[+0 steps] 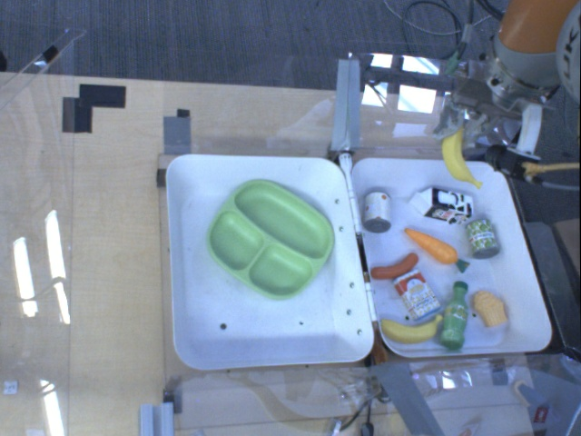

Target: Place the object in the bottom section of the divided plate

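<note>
Right bin (536, 321), near to far: banana (408, 331), bottle (455, 316), sausage (394, 267), carrot (430, 244), can (376, 211). Left bin (186, 334): green plate (270, 237). Far right: pincer (461, 133) clamped on second banana (457, 160), above right bin's far edge.

My desk (100, 243) looks like pale, smooth wood. The bins (272, 343) are glossy white plastic, and the green plate (270, 237) is smooth, matt plastic.

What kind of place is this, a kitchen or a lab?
Most likely a robotics lab: a grey and orange robot arm reaches over two shallow white bins holding toy food, with loose black cables behind.
</note>
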Controlling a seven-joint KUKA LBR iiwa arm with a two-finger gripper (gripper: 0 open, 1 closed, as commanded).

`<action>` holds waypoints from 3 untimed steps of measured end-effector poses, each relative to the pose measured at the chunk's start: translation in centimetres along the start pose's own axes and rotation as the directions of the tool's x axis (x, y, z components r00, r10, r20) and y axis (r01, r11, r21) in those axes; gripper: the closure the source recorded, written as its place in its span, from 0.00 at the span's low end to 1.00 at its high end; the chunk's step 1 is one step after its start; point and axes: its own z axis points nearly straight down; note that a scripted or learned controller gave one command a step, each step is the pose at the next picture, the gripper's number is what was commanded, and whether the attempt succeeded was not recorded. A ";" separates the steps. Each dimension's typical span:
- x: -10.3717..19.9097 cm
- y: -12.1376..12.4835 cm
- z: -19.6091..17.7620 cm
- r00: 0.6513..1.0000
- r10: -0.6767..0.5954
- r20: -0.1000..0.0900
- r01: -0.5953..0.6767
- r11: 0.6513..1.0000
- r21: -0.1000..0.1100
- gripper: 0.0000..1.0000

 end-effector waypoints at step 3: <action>14.5 -3.8 6.7 0.914 -0.407 -0.003 0.407 0.914 -0.001 1.00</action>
